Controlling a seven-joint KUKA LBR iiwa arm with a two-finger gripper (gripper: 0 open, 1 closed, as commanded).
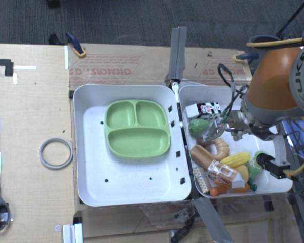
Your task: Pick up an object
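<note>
Currently the arm (276,82) reaches in from the right over the right bin (233,192), with its gripper (214,129) low among the toy food at that bin's upper middle. Finger state — cannot tell; the metal tips are too small and cluttered to read. The gripper sits just beside a green leafy item (197,126) and above a tan curved piece (221,147). Nearby lie a brown sausage-like roll (202,156), a yellow corn cob (235,159), a small packaged item (224,173) and a black-and-white card (206,108). The left bin (86,151) holds a green divided plate (138,128) — three compartments, lying flat. A tape ring (55,152) rests on the bench (25,115), well apart.
</note>
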